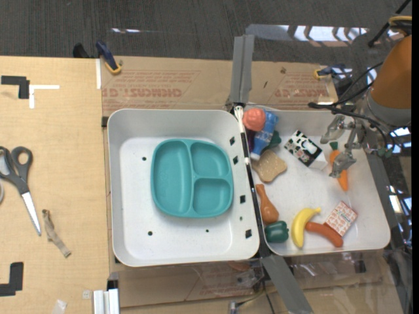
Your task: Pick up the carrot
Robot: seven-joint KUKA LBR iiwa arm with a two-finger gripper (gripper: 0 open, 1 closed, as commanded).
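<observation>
Arm: grey arm with an orange band [397,77], entering from the right edge of the view, above the right bin's far right corner.
Gripper: metal two-finger gripper [341,164], pointing down over the right side of the right bin.
Fingers: closed on the small orange tapered carrot [342,174] — the carrot's upper part sits between the fingertips, and its pointed tip hangs below them.
Carrot position: near the right wall of the right shallow white bin [374,201], upright with a slight tilt; whether the tip touches the bin floor cannot be told.
Right bin, far side: orange-pink ball [254,118], blue bottle-shaped item [265,136], black-and-white patterned block [304,148], tan slice of toy bread [270,167].
Right bin, near side: orange-brown gourd-shaped piece [266,203], dark green pepper [275,231], yellow banana [301,226], orange-red sausage-shaped piece [323,233], small red-and-white printed packet [341,218] — all well apart from the carrot.
Left bin: shallow white bin [124,195] holding a teal three-compartment plate [192,178].
Bench, left: grey-handled scissors [21,182] lying on the wooden surface.
</observation>
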